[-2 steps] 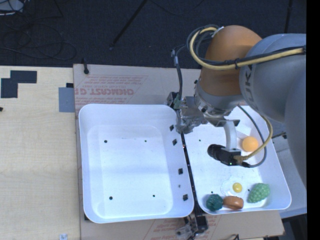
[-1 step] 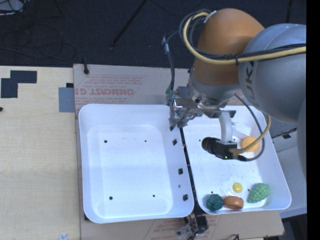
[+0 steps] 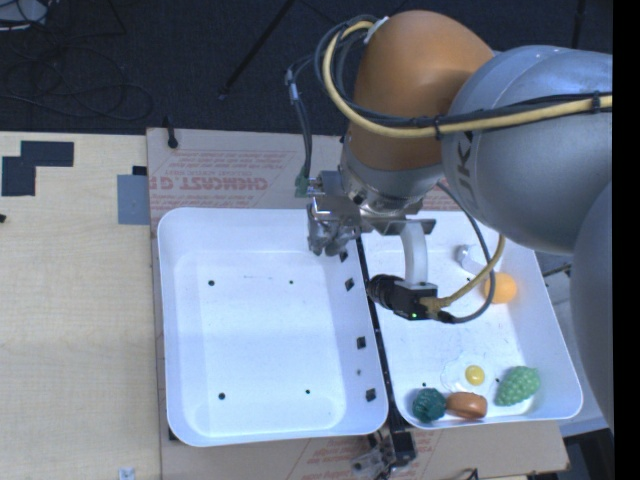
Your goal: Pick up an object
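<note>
The hand [image 3: 330, 230] hangs over the bins' shared edge; its grip cannot be told. Below and right of it lie a teal ball [image 3: 430, 405], orange piece [image 3: 466, 404], green cluster [image 3: 516, 385] and fried egg [image 3: 472, 376].

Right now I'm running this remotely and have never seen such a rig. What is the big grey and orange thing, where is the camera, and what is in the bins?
The big grey and orange shape is a robot arm reaching in from the right. The camera sits fixed above the bench, looking down at a slant.

Its end effector hangs near the divider between two shallow white bins. I cannot see anything held in it.

The left bin shows bare white floor. The right bin holds small toy items near its front edge: a dark teal piece, an orange-brown piece, a green bumpy piece and a fried egg. An orange ball lies further back.
</note>
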Robot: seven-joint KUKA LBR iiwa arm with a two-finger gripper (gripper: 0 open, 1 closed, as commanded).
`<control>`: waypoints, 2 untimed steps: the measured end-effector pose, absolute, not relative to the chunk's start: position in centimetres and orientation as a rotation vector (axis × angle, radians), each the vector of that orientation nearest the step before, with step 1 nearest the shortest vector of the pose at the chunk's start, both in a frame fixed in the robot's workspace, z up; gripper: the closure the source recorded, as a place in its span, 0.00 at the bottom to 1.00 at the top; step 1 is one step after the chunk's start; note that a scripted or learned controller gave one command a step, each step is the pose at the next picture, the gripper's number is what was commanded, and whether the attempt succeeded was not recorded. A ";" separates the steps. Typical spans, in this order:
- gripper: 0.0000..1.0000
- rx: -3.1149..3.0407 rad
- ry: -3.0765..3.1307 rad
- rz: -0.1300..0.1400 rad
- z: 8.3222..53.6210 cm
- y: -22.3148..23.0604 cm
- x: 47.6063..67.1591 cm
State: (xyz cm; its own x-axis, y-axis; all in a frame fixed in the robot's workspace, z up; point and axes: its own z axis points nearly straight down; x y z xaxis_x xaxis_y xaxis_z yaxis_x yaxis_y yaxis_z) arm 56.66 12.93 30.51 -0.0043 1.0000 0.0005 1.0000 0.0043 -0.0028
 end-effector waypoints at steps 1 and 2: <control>1.00 -2.214 -2.226 0.001 32.4 18.1 56.0; 1.00 -2.209 -2.219 0.028 18.0 23.2 52.8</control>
State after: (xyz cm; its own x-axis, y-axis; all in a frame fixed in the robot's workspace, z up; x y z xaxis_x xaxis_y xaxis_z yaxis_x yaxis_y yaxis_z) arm 52.82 23.20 18.00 -0.0047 1.0000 -0.0052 0.9998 0.0045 -0.0200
